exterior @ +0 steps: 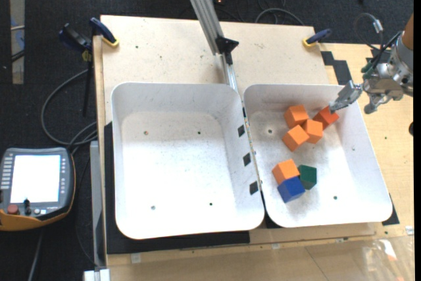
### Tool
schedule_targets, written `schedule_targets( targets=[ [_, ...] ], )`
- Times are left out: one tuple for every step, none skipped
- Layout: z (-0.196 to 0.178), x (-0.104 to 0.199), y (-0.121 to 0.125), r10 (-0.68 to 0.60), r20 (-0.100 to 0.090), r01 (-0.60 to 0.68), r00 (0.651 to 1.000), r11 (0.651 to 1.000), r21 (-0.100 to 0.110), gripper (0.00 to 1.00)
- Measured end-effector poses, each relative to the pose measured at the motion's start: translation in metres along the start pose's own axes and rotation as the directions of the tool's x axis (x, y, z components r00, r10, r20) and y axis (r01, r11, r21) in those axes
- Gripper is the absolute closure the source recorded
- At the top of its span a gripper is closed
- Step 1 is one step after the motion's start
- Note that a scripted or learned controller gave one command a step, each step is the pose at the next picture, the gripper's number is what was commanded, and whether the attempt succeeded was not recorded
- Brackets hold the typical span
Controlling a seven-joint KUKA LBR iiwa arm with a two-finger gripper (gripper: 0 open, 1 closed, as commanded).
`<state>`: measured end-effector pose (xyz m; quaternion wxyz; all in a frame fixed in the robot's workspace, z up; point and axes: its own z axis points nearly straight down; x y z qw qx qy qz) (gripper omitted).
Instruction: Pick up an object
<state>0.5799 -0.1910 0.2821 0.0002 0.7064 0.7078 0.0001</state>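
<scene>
The right bin [368,161] holds several small blocks. Three orange blocks [297,116] [297,137] [314,129] and a red-orange block [326,118] cluster at its far side. Nearer the front, an orange block [285,170], a green block [307,175] and a blue block [291,189] sit close together. My gripper [356,102] hangs over the bin's far right rim, open, with nothing between its fingers. One fingertip [342,101] points down just to the right of the red-orange block.
The left bin [131,141] stands beside the right one. A slanted metal pole [200,0] rises behind the bins. Clamps sit at the bench's back corners [105,33] [317,37]. A teach pendant [36,187] lies off the bench at the left.
</scene>
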Motion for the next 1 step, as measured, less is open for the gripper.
schedule_targets(
  targets=[
    [-0.0404, -0.0194, 0.029, -0.001, 0.004, 0.001, 1.0, 1.0, -0.007, 0.0]
  ],
)
